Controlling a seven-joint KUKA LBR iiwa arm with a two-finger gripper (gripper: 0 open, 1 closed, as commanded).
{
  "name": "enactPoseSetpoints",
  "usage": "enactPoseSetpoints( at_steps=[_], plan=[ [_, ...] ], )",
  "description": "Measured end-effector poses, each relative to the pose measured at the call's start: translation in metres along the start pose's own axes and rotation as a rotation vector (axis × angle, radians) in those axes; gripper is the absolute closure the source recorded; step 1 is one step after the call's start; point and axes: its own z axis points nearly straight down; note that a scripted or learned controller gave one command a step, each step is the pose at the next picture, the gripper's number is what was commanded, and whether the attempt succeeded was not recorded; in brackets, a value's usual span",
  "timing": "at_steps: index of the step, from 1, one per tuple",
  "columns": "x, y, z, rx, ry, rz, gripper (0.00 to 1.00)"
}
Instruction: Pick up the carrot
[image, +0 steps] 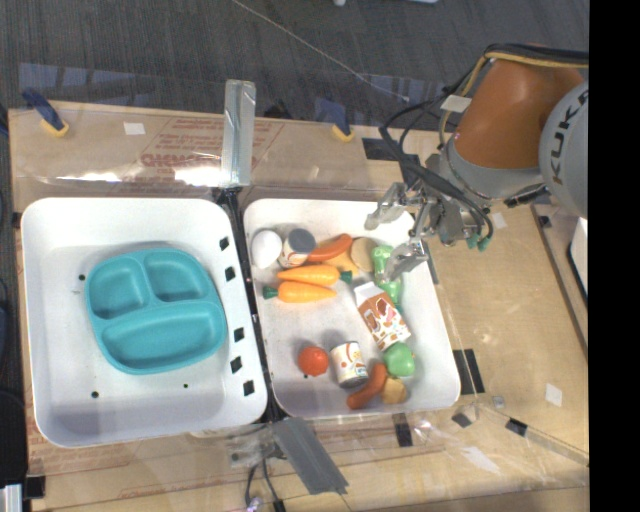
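Carrots (308, 284) lie in your right bin (430, 345), near its upper left, beside an egg (266, 246) and touching each other. Your gripper (398, 236) hovers over the bin's upper right edge, fingers spread, pinching nothing. Below them you see a carton (382, 316), a tomato (313, 360) and a can (349, 363). A teal tray (155, 308) sits in the left bin (50, 330).

orange carrot (306, 292) lying flat in the right bin (330, 398).

Orange carrot (307, 292); teal tray (155, 308); white bins (40, 330).
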Motion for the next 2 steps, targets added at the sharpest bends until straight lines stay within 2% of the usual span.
enactPoseSetpoints(
  at_steps=[1,2],
  plan=[
    [0.024,0.025,0.104,-0.002,0.007,0.354,0.0],
    [-0.03,0.064,0.148,-0.001,0.0,0.491,0.0]
  ],
)
